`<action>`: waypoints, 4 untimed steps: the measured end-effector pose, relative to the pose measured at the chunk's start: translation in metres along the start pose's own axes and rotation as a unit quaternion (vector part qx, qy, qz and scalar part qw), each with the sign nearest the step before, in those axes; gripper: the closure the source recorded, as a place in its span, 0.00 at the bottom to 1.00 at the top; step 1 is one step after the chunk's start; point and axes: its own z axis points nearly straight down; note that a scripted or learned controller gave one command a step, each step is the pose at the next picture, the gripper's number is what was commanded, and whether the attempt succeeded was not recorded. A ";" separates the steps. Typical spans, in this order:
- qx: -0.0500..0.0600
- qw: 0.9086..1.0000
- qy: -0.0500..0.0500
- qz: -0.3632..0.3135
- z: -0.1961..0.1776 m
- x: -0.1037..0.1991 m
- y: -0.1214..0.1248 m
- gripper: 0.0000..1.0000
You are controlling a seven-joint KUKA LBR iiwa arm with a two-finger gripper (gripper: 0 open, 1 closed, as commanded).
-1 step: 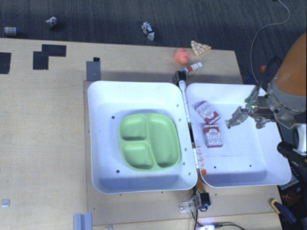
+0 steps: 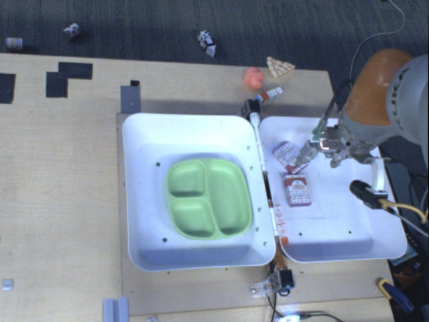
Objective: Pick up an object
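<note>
Tool (image 2: 303,158) low in right bin (image 2: 335,240) (grip state unreadable), just beside checkered packet (image 2: 284,153).

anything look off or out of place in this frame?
Yes. Several things lie outside the bins: an orange ball and a pizza-slice toy on the bench's far edge, plus small bits on the dark floor. The green divided tray sits slightly askew in the left bin.

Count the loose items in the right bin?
2: a checkered packet near the gripper, and a red-and-white box just below it. More may be hidden under the arm.
</note>
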 end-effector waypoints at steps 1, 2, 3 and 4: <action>-0.004 1.000 0.000 0.001 0.037 0.020 -0.122 0.00; -0.005 1.000 -0.001 0.000 0.037 0.035 -0.087 0.00; -0.008 1.000 -0.001 -0.001 0.025 0.035 -0.086 1.00; -0.003 1.000 -0.001 0.001 -0.010 -0.037 -0.112 1.00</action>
